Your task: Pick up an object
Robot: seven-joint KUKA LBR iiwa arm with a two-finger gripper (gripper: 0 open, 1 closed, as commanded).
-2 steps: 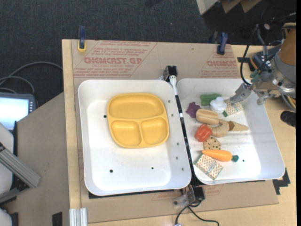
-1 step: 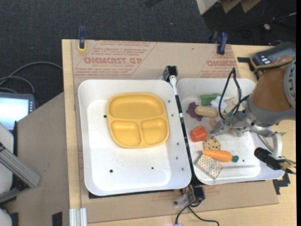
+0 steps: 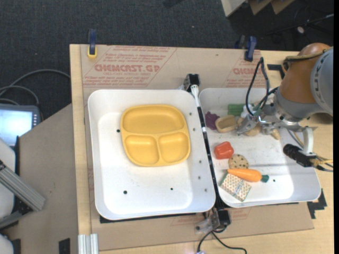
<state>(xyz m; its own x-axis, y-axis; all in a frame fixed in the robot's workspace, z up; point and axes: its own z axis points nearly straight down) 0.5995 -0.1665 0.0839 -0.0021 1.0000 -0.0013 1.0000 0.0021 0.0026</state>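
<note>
Camera view: gripper [image 3: 249, 125] low in right bin [image 3: 302, 192] beside tan piece [image 3: 226, 123], grip state cannot be judged; carrot [image 3: 244, 174] and red piece [image 3: 223, 150] lie apart nearer front, so best centre over one isolated item, descend straight.

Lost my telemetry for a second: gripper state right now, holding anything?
Gripper: low in the right bin, beside the tan piece; open or shut, and any hold, cannot be told.

Arm [image 3: 310, 86] low, wrist angled left
</note>
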